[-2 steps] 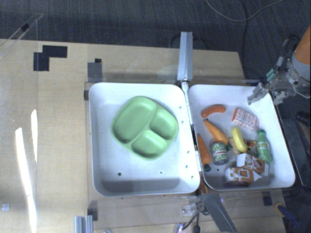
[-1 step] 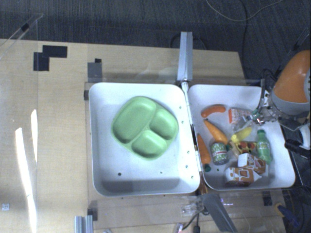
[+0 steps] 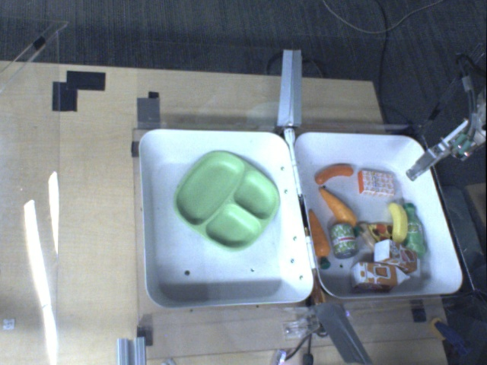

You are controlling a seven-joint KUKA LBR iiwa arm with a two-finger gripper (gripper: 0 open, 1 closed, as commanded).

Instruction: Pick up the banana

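On the left half of the pale wooden worktop [image 3: 84,226] sits the first shallow white plastic bin [image 3: 163,280], and inside it a light green moulded plate with three compartments [image 3: 227,198] lies a little above the bin's middle. A grey metal divider post [image 3: 290,90] stands at the far edge where the two bins meet. The second shallow white plastic bin [image 3: 437,276] to the right holds a crowd of toy foods: a slim orange carrot [image 3: 319,236] lies along its left wall, a small green-labelled can [image 3: 343,240] stands just beside it, a second orange carrot [image 3: 337,205] slants above the can, and a reddish-orange sausage [image 3: 334,172] lies near the far wall. Further right is a red and white square packet [image 3: 377,181], and below it a brown and white carton [image 3: 374,275] near the bin's front. The yellow curved banana [image 3: 397,220] lies upright in the picture toward the right side of this bin, touching a green item [image 3: 415,230] on its right and small packets below. My fingers [image 3: 420,169] hang at the bin's upper right rim, above and apart from the banana; I cannot tell how far open they are, and I see nothing between them.
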